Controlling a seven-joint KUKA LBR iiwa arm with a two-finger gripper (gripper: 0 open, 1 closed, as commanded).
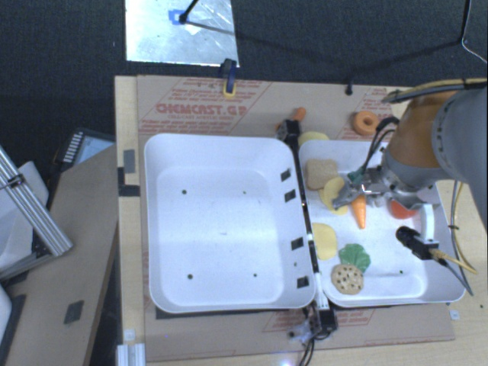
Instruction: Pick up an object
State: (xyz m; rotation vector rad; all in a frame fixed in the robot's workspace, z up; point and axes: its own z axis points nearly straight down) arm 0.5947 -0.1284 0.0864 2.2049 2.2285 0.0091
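Tool [352,194] over right bin [438,280] by carrot [360,213], poss. touching yellow piece [333,191].

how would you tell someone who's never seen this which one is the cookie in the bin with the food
Start at the right bin, the one the arm reaches over. Go to its near left corner, close to the divider between the bins. The cookie lies there, just below the green leafy piece; it is the flat tan round dotted with dark specks, unlike the plain yellow piece above it.
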